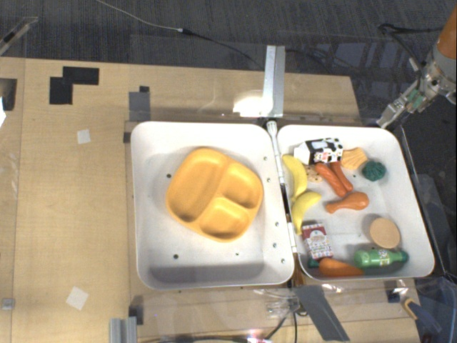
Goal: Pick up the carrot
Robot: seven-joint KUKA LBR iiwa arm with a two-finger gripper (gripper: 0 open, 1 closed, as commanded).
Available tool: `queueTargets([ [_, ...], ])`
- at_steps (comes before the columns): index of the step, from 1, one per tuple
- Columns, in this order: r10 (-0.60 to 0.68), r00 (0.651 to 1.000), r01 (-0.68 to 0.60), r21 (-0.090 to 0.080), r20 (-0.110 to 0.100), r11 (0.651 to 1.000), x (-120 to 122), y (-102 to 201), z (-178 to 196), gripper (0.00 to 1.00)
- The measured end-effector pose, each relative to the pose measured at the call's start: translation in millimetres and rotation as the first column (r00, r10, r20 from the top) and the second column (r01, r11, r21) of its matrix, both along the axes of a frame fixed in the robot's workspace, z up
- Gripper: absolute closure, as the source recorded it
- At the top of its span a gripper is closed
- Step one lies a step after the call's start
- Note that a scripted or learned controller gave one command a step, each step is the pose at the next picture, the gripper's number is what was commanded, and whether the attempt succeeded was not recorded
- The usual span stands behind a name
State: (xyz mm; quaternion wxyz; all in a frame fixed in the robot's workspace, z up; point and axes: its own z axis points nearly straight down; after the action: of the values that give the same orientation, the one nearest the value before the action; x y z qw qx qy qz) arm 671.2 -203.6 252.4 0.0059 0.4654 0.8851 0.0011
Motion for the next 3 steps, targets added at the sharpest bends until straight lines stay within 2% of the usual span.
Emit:
queueTargets([
  [1, 0.109, 0.994, -0.109, -0.001, -0.002, 0.994, -0.1, 0.2, 2.1, 1.0],
  [2, 0.197, 0.98, -0.197, -0.001, -0.002, 0.98, -9.2, -0.1, -17.2, 1.0],
  [3, 0.27, 0.963, -0.27, -0.002, -0.002, 0.963, -6.6, 0.3, -2.6, 1.0],
])
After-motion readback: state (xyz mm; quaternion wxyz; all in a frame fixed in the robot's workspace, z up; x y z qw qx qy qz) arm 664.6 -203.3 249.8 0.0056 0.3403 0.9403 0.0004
